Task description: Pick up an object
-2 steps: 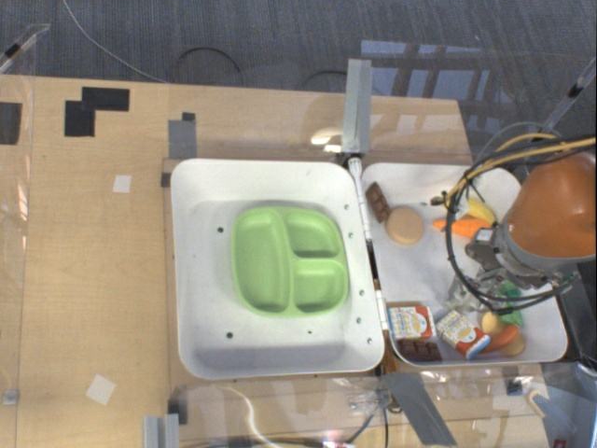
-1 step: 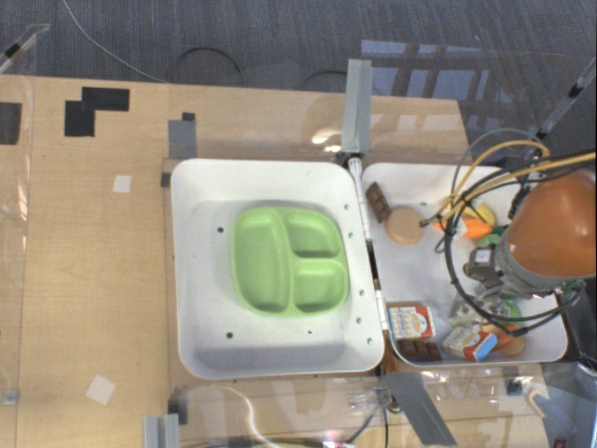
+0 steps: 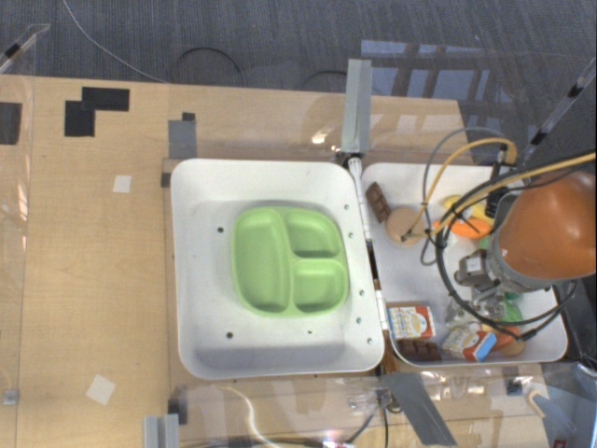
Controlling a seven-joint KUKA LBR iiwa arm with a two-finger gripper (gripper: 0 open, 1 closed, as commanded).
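The right bin point(image 3: 401, 180) holds several small items. A brown bar point(image 3: 377, 202) and a round tan disc point(image 3: 404, 222) lie near its left wall. A yellow and orange piece point(image 3: 464, 217) sits further right under the cables. A small printed carton point(image 3: 410, 322), a dark chocolate piece point(image 3: 418, 349) and a blue and orange packet point(image 3: 482, 345) lie along the front wall. My gripper point(image 3: 473, 286) hangs low over the right half of this bin, just behind the front row, below the orange band point(image 3: 550, 227). I see nothing held in it.
A green divided plate point(image 3: 289, 259) lies in the middle of the left bin point(image 3: 201, 325). Looping cables point(image 3: 438, 180) hang over the back of the right bin. A grey post point(image 3: 355, 110) stands behind the wall between the bins.
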